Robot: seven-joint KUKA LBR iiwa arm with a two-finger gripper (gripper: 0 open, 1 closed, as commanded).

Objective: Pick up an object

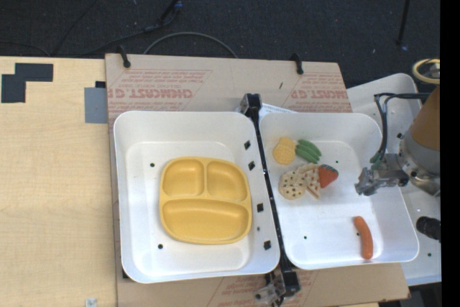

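- Where the two white bins meet, a black clip strip point(264, 190) runs down the shared rims; each bin is a shallow, smooth plastic tub with rounded corners.
- Left bin point(136, 241): holds a yellow tray point(205, 199), glossy, rounded-rectangular, moulded into three compartments, two small above and one long below.
- Right bin point(327, 248): holds a cluster of toy foods near its upper middle and one piece apart at lower right.
- Cluster: a ribbed yellow corn piece point(284, 150) lies just beside a green pod point(309, 149); below them a round speckled cookie point(292, 185) touches a pale wedge point(310, 180), which touches a red strawberry point(328, 175).
- Sausage point(364, 236): orange-red, smooth, a short rounded rod lying near the right bin's lower right corner, well apart from the cluster.
- Gripper point(368, 183): grey metal, reaching in from the right over the right bin's right side, between the strawberry and the rim; nothing shows between its fingers, and whether they are spread or pressed together cannot be told.
- Arm point(431, 133): orange band visible at the right edge, above the grey wrist.
- Cardboard sheet point(215, 86): brown, flat, under both bins; red print on it reads upside down, and the letters are too blurred to make out surely.
- Bench point(50, 190): pale wood grain, with dark grey blocks near its upper left.
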